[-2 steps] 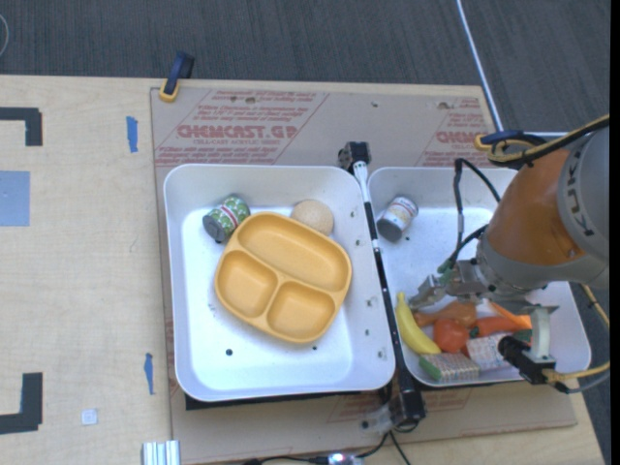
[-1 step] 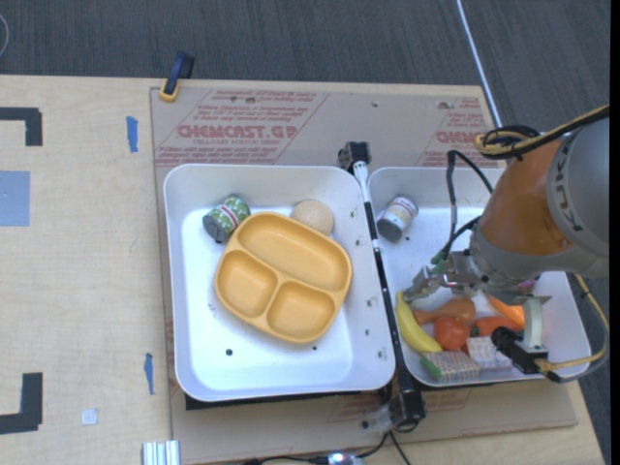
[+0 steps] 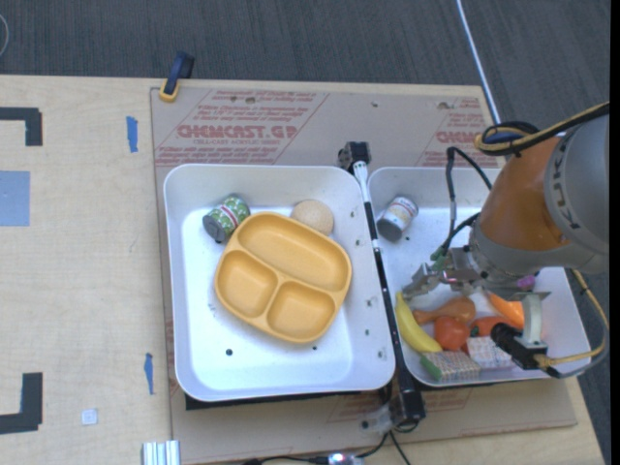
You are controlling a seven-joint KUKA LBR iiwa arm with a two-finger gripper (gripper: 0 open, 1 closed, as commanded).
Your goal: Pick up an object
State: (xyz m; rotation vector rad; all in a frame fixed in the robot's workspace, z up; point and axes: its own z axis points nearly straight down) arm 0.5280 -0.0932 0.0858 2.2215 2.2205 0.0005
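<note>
The hand [image 3: 455, 281] hangs low in the right shallow white bin [image 3: 578, 329], above a yellow banana [image 3: 414, 325], round orange-red fruit [image 3: 452, 331] and orange carrot [image 3: 507, 309]; the grey-orange arm [image 3: 542, 201] hides its grip, so I cannot tell its state.

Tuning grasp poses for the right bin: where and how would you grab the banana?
Grip the banana across its middle, coming straight down from above. It lies flat along the left wall of the right bin, curving toward the near edge, so the fingers should close across its narrow width. The wall crowds one side and the tomato the other, so clearance looks tight. The gripper is just above.
</note>
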